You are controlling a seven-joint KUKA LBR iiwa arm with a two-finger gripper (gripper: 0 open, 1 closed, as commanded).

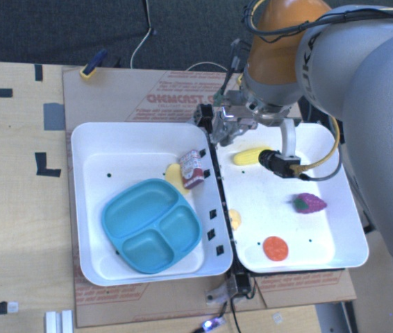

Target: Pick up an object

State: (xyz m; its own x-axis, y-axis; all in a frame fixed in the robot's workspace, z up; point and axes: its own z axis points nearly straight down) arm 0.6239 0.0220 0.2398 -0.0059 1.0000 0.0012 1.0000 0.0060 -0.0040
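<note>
My gripper point(223, 132) hangs over the wall between the two bins, near their far end, and its fingertips are too cluttered to read. Just right of it a yellow banana-like piece point(248, 157) lies in the right bin point(346, 217). Further forward in that bin rest a purple berry-like toy point(309, 203) and an orange disc point(276, 248). In the left bin point(85, 186) a small red and white carton point(192, 168) stands beside a yellow piece point(175, 177), down-left of the gripper. A blue divided plate point(152, 224) takes up most of that bin.
A small yellow object point(233, 218) lies by the divider on the right bin's side. The grey arm with its orange band point(287, 19) covers the upper right. A black cable fitting point(280, 164) hangs over the right bin. Cardboard point(155, 96) lies under the bins.
</note>
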